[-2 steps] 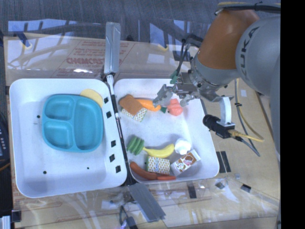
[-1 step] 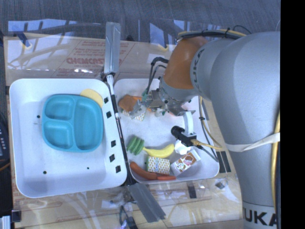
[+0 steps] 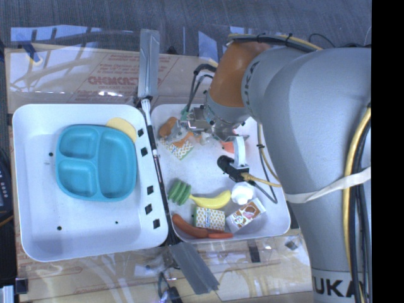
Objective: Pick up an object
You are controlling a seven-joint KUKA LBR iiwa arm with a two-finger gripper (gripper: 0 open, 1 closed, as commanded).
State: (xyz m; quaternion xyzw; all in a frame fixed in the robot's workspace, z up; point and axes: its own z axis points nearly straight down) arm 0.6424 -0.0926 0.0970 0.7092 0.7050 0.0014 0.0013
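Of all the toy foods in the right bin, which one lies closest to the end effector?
The brown pastry-like piece at the bin's upper left, right beside the end effector. The banana, green vegetable and sausage lie much lower down.

Two shallow white bins sit side by side: the left bin (image 3: 31, 169) at nine o'clock holds one blue divided tray (image 3: 96, 161) and one yellow disc (image 3: 124, 129) peeping out at the tray's one o'clock. The right bin (image 3: 278, 223) at about four o'clock holds one banana (image 3: 213, 200), one green item (image 3: 179, 191), one red-orange sausage-like piece (image 3: 194, 228), one small patterned packet (image 3: 209, 218), one small carton (image 3: 245, 215) and one white round item (image 3: 242, 193). Towards twelve o'clock in that bin lie one brown rounded item (image 3: 168, 128) and one orange-and-white patterned item (image 3: 180, 148); other small things there are too hidden by the arm to count.
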